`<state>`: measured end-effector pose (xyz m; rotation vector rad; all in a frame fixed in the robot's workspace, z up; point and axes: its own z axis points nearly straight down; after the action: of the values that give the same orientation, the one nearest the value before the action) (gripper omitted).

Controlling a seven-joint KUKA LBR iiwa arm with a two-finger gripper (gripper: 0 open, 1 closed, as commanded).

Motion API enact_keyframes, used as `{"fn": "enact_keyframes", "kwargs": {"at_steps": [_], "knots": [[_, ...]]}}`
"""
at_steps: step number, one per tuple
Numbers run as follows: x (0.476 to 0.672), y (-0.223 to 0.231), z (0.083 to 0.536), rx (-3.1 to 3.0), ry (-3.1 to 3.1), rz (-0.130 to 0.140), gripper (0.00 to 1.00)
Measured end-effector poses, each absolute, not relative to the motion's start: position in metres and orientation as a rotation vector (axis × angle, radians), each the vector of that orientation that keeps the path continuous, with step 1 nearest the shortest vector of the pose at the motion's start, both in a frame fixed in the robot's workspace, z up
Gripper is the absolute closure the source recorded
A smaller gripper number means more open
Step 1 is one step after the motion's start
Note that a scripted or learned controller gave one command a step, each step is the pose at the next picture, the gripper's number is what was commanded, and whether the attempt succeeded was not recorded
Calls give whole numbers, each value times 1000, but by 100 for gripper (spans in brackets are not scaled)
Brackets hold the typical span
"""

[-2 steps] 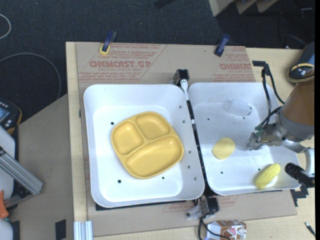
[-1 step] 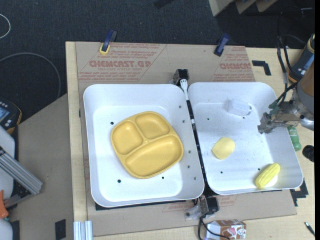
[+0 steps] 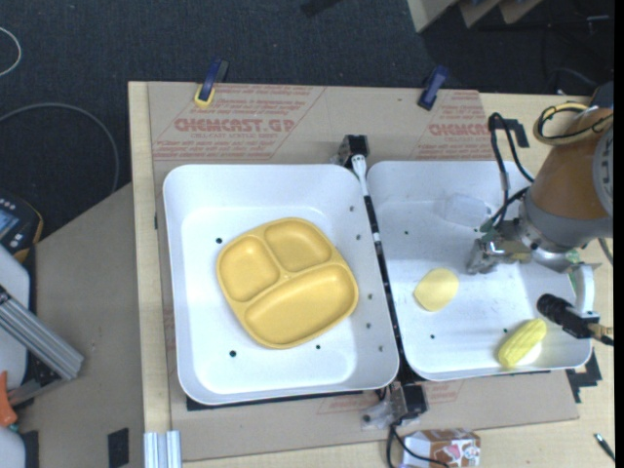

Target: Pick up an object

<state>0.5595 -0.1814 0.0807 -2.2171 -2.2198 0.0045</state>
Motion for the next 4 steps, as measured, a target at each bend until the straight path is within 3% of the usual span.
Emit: {"fn": "enact_keyframes", "kwargs": {"at_steps": [1,2,3,4], "knots": [[524,-164,84,-2219,-2216,2,100],[513,-73,191,-2215,-2235,-12,100],[477,-1,184,-2209,-2224,2,100],[481,49,299,-2217,-2235,-17,100]]}}
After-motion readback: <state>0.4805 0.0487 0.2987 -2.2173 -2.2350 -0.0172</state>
